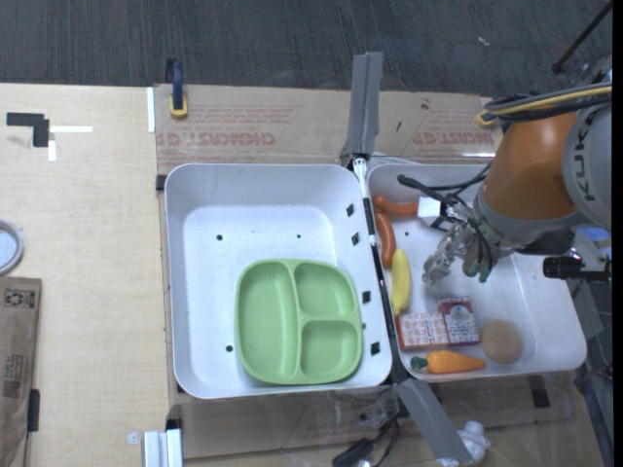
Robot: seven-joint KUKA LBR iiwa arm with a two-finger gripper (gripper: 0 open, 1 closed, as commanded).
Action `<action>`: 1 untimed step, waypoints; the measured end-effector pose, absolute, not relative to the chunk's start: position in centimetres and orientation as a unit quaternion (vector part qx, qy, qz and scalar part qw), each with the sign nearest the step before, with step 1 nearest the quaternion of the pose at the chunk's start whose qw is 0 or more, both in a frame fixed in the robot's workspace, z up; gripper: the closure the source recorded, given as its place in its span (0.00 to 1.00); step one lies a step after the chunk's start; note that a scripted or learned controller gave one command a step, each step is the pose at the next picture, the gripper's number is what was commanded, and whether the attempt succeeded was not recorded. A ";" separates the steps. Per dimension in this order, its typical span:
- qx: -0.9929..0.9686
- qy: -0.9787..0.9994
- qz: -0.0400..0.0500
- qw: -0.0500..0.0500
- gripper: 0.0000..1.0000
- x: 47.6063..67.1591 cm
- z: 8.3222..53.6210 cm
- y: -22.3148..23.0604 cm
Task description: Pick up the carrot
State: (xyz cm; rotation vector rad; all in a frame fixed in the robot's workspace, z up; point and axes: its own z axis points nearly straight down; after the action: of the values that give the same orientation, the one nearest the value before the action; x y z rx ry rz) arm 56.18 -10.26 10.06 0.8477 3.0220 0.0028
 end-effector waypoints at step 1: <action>0.182 0.983 0.000 0.002 1.00 61.5 18.1 -9.3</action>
State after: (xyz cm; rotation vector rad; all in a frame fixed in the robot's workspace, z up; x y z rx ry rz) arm 61.51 -9.30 18.06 0.5724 3.0842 0.0002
